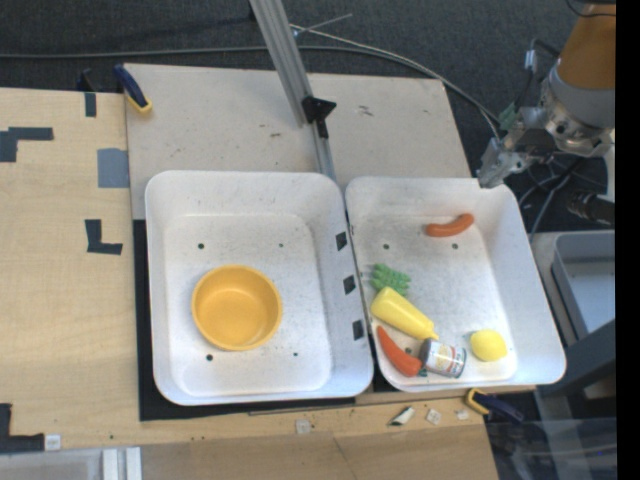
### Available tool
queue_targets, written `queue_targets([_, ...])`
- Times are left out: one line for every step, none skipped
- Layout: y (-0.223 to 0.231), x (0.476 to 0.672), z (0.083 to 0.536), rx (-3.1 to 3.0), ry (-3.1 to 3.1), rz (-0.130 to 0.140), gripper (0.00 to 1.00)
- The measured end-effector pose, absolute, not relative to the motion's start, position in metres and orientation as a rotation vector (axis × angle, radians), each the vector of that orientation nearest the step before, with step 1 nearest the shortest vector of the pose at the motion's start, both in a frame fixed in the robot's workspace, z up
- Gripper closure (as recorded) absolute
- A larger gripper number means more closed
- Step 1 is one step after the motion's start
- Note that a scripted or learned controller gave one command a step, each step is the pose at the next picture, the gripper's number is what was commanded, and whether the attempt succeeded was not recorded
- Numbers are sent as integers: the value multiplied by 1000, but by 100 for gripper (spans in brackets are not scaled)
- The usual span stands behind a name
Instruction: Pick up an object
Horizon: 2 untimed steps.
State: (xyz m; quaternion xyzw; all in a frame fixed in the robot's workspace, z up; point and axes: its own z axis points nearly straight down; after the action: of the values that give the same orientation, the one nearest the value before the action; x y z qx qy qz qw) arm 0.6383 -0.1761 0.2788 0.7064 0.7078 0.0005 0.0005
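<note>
Fingers (493, 171) state cannot tell, dark tip hovering past right bin's (530, 268) far right corner, nothing visibly gripped, orange sausage (449, 226) in that bin, yellow bowl (237, 307) in left bin (175, 218).

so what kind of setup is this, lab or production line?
Most likely a robotics lab bench for pick testing. Two white bins, the left bin and the right bin, sit on a taped plywood benchtop, holding toy food like a plastic sausage and a yellow bowl, with loose cables behind.
</note>
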Motion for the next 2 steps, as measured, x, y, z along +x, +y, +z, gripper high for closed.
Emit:
queue_targets([-124,653,274,2215,2227,1,100])
queue_targets([-79,653,269,2218,2231,-3,100])
